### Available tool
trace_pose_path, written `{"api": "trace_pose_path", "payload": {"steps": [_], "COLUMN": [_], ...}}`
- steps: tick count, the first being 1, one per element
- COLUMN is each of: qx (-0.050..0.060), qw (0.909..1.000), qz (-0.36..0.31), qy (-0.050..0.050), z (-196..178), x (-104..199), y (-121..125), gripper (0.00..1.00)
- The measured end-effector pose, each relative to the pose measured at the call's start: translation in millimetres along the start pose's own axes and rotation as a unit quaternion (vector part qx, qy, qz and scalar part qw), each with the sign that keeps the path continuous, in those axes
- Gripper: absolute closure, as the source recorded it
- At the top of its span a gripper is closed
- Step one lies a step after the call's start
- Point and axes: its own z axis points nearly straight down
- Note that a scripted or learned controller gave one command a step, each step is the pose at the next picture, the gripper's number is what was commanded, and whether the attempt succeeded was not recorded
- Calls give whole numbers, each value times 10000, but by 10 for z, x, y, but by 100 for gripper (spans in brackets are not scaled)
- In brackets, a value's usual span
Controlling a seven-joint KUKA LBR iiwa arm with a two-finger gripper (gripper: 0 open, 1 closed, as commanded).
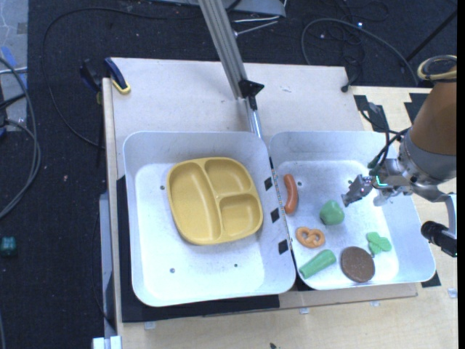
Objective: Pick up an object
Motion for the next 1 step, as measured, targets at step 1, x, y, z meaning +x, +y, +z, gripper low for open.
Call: {"api": "trace_pose_path", "payload": {"steps": [1], "qx": [-9], "qw": [10000], "qz": [-1], "qy": [-3], "z": [-5], "x": [0], "y": [4], "gripper": [0]}}
